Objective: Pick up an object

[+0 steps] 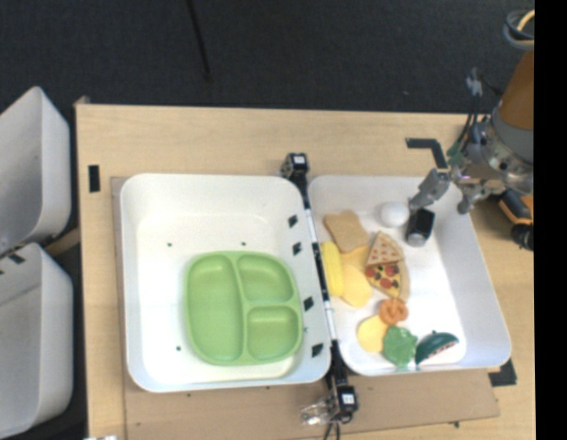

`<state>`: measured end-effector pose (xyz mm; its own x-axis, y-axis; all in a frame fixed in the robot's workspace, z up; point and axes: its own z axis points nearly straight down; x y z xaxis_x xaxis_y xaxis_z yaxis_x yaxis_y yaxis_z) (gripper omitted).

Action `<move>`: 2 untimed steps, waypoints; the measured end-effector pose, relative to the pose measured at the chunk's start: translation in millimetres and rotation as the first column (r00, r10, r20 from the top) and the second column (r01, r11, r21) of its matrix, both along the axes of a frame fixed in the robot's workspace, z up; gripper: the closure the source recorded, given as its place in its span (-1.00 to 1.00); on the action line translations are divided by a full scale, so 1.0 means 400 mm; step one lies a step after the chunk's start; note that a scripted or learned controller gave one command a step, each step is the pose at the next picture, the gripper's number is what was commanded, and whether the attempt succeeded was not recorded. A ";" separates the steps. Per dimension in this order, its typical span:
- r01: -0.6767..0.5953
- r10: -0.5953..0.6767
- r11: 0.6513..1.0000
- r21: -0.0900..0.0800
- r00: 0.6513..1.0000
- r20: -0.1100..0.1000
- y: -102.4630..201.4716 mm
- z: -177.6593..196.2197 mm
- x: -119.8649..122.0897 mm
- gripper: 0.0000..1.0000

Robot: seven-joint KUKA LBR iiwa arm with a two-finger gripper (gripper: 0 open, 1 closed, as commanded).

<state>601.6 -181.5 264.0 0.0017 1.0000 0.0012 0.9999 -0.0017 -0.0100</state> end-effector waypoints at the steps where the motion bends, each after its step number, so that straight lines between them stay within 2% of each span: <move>1: -0.002 0.002 1.000 -0.001 1.000 0.008 0.001 0.012 0.004 -1.00; 2: 0.000 0.000 1.000 -0.002 1.000 0.005 0.006 -0.099 -0.001 -1.00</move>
